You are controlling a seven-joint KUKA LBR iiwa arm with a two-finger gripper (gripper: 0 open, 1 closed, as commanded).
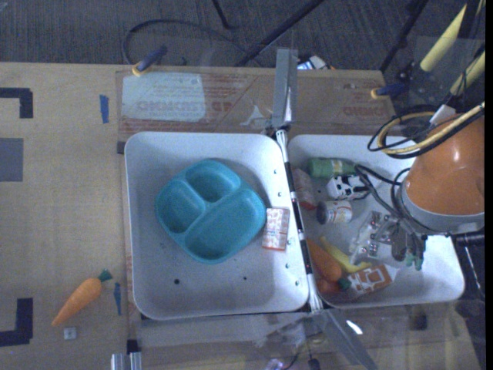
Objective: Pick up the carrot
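Single fixed camera high above the tabletop (62, 206), looking down at a slant, both white bins (146, 160) left of the jaws, floor along top

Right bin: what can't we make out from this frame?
- Gripper: blurred against clutter, finger state unreadable.
- Right bin: far side covered by the arm.
- Orange item in it: partly under yellow piece; carrot or not unclear.
- Small packet in left bin: print too small.

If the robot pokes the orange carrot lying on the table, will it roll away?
Probably a little. The carrot looks round and tapered, so it would likely roll in a curve, not straight. It seems a stiff toy, likely light. It lies on the flat bench, outside both bins, with no wall nearby to stop it.
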